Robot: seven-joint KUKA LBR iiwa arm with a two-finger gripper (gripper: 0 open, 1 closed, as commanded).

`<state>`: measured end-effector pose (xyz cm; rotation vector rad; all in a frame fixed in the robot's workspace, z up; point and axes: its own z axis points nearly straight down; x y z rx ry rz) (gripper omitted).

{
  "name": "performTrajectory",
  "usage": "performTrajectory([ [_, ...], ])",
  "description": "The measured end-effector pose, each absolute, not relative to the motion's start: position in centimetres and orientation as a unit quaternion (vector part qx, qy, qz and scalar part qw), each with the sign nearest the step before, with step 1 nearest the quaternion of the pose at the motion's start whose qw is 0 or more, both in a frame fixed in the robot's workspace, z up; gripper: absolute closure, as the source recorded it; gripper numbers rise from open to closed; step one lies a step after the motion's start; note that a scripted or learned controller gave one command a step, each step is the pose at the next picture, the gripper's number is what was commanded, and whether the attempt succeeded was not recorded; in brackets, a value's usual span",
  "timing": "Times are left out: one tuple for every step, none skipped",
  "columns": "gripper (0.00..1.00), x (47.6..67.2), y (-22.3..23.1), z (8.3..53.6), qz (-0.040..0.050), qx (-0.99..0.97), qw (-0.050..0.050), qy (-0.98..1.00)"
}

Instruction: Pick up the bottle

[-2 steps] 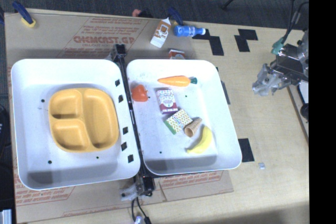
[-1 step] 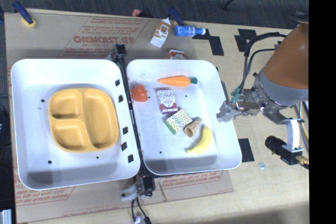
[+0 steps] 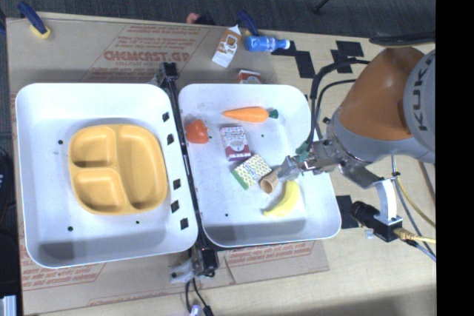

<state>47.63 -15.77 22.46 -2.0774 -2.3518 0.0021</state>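
My gripper (image 3: 295,165) hangs low over the right bin (image 3: 320,212), near its right wall. Its tip is just beside a small brown cone (image 3: 269,180) that lies next to a banana (image 3: 284,199). Whether my gripper is open or closed, I cannot tell from this slant, and I see nothing held in it. The grey casing of my arm (image 3: 385,115) shows the letters "KU" at the view's right edge.

The bottle (image 3: 264,44) is blue and lies on its side on the bench outside both bins, beyond the right bin's far rim and well apart from me. Just left of it lies a small white and brown carton (image 3: 227,46); its print is too small to read.

In the right bin, a carrot (image 3: 246,114) lies near the far rim with its green end pointing right. A red tomato-like piece (image 3: 196,132) sits against the left wall. A dark red packet (image 3: 234,142) and a green and yellow box (image 3: 252,170) lie near the middle, their labels unreadable.

The left bin (image 3: 29,181) holds a yellow three-section plate (image 3: 118,168).

The cardboard sheet (image 3: 96,48) under the bins reads "CHEMCAST GP" in red near the bench's far edge
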Motion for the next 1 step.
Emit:
performTrajectory([
  [1.0, 47.58, -18.42, 19.12, 0.0014, -0.77, 0.003, -0.638],
])
